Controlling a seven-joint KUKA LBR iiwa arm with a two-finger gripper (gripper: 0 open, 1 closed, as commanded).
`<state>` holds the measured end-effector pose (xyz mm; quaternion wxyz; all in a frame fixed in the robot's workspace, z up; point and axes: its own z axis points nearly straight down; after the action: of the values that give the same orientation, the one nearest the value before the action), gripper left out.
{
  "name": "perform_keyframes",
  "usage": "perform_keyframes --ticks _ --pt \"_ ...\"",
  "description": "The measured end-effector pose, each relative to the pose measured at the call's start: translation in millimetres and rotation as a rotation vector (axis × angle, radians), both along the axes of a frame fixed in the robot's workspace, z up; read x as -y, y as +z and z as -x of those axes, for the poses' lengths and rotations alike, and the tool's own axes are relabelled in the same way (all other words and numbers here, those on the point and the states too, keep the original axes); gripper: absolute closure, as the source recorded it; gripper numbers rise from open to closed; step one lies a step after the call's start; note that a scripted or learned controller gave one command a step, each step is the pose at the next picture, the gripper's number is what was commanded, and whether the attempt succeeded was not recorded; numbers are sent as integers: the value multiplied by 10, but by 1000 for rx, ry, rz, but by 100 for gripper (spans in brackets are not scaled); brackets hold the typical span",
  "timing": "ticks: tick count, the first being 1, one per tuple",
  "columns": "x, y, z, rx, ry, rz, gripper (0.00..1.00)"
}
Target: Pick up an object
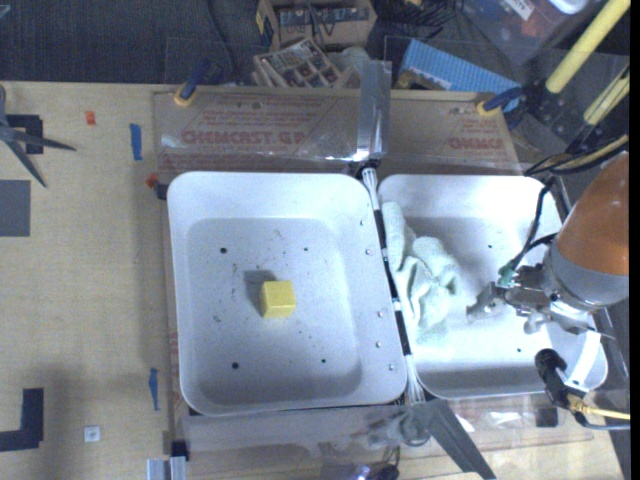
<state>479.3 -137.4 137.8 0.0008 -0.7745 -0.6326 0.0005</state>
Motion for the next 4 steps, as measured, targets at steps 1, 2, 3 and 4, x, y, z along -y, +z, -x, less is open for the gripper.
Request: perform_keyframes --ticks 1,2,3,4 --pt "676 -210 -252 3 12 2 0" --pt "-81 -499 -14 7 -266 1 0" --pt "-60 -392 -20 11 -271 1 100" --pt "-1121 462 0 0 -164 1 100"
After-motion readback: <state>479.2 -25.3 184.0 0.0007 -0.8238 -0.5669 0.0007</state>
